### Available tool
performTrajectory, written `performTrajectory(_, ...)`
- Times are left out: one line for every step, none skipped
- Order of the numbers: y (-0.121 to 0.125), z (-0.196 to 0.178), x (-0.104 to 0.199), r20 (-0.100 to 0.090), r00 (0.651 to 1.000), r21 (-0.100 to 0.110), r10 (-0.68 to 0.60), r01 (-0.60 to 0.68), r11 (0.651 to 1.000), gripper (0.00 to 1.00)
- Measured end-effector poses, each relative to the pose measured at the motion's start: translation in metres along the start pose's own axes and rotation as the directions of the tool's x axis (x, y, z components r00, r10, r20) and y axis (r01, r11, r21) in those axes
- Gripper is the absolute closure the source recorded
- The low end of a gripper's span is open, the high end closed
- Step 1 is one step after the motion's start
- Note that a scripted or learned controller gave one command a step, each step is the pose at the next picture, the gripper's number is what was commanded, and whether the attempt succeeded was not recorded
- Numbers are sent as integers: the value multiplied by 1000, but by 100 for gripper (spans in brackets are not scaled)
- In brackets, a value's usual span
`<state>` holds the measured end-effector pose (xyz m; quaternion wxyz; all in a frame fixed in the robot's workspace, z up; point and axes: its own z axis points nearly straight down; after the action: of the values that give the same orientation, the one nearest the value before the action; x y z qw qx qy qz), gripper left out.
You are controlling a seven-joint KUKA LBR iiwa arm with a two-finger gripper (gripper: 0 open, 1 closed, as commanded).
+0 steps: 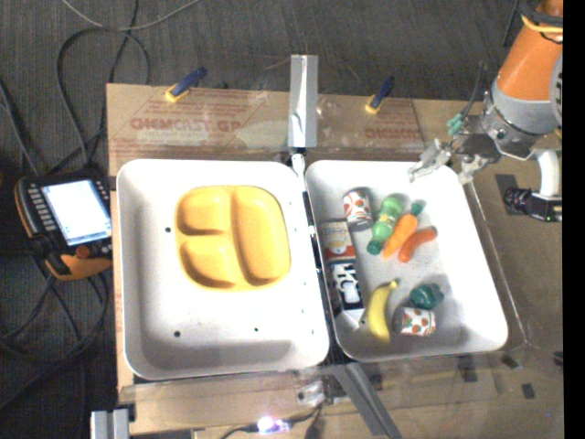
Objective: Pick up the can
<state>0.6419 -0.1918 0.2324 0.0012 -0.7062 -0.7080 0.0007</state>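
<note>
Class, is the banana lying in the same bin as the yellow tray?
No, the banana lies in the right bin, the yellow tray in the left bin.

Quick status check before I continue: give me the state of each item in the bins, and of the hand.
hand: above the right bin's far rim, holding nothing
can: lying on its side, far left of right bin, untouched
banana: lying flat near the bin's front
carrot: lying flat, against the green bottle
cup: tipped on its side
yellow tray: flat in left bin
</note>
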Motion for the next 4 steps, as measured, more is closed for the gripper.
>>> performTrajectory(24,91,49,3,997,1,71,-71,997,0)
performTrajectory(28,142,96,5,967,-3,256,-256,967,0)
performTrajectory(29,132,96,8,967,-5,254,-254,967,100)
performTrajectory(28,124,96,10,967,-2,254,-254,967,100)
